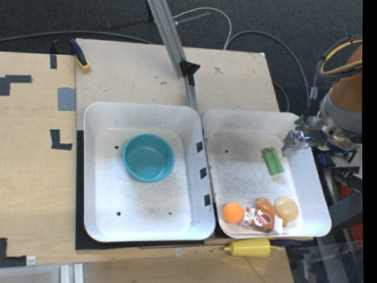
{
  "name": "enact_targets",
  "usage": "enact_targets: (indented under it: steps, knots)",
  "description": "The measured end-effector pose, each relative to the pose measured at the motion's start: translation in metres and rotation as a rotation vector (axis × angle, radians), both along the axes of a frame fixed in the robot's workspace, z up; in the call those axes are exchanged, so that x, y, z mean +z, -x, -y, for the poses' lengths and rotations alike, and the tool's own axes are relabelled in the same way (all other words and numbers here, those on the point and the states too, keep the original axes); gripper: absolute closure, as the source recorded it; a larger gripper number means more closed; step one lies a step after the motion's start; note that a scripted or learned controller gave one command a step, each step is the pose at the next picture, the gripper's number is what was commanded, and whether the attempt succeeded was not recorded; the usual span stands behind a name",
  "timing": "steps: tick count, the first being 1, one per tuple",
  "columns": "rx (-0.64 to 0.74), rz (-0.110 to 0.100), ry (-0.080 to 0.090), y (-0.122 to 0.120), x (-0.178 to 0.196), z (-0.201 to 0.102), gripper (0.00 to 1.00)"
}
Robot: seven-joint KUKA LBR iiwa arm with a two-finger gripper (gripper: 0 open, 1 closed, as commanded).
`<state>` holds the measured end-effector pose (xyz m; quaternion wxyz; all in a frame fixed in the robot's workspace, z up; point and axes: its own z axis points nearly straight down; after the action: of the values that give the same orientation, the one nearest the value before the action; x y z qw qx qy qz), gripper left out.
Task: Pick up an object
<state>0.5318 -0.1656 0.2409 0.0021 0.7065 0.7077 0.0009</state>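
We're looking at a robotics lab bench: 2 white bins [203, 158] side by side on taped plywood [35, 128], loose cables [253, 37] trailing behind, a metal camera pole [168, 28] overhead

Lighting: even, diffuse, overhead; faint shadows. Two shallow white plastic bins [94, 158] slightly glary. Focus: soft throughout, low resolution.

End effector [293, 142] low, right side

Metal pole [166, 28] slanting across the bench top [129, 63]. Blue-and-yellow clamp [79, 54] lying at its rear left corner. Cables [247, 37] trailing behind. Grey tape [66, 98] sticking to wooden board [29, 158].
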Motion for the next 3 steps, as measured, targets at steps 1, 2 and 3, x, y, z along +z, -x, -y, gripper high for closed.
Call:
enact_targets:
  steps: [1,2,3]
  knots:
    - [0.006,-0.005,-0.003,-0.013,-0.003,-0.056,1.0]
    - [0.005,-0.006,-0.003,-0.039,-0.015,-0.106,1.0]
    - [0.005,-0.006,-0.003,-0.051,-0.017,-0.152,1.0]
